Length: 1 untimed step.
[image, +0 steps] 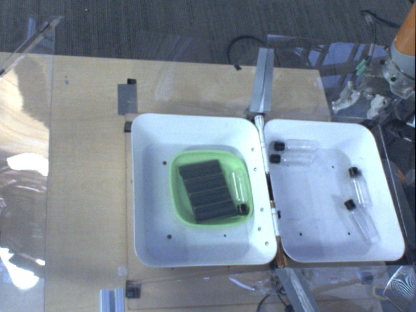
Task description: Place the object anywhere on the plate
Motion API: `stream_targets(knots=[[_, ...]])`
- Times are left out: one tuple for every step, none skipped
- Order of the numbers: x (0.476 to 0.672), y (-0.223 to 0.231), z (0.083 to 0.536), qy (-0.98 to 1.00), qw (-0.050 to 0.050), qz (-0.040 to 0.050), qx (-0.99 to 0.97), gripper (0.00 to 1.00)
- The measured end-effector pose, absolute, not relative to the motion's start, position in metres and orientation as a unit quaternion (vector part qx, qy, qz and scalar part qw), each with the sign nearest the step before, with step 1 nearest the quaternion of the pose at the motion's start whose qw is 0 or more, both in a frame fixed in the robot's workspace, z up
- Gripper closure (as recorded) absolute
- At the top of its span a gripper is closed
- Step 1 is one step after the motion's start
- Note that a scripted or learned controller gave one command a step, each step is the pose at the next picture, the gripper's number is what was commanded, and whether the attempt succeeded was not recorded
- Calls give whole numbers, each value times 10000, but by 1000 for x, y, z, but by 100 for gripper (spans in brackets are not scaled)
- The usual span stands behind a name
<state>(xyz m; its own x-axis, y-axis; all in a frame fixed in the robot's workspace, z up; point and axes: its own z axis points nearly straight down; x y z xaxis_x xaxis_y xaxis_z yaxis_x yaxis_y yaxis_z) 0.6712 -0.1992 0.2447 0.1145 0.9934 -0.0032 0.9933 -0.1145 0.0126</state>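
Note:
A green plate (179, 203) sits in the left white bin (149, 174). On it lies a dark ribbed block (207, 191), and along the plate's right side a clear tube with a black cap (240, 192). The right bin (325, 239) holds several more clear black-capped tubes: two side by side at its upper left (296, 147) (294, 158) and two along its right side (358, 186) (364, 223). My gripper (369, 96) hangs beyond the right bin's far right corner, below the arm's orange band (406, 39), well away from the plate.
A metal post (262, 83) stands behind the seam between the two bins. Cables and metal parts crowd the far right corner near the gripper. Bare wooden bench (71, 174) stretches to the left of the bins.

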Motion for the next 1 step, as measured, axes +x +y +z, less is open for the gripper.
stream_targets(knots=[[671,-199,300,6392,56,32,7690,0]])
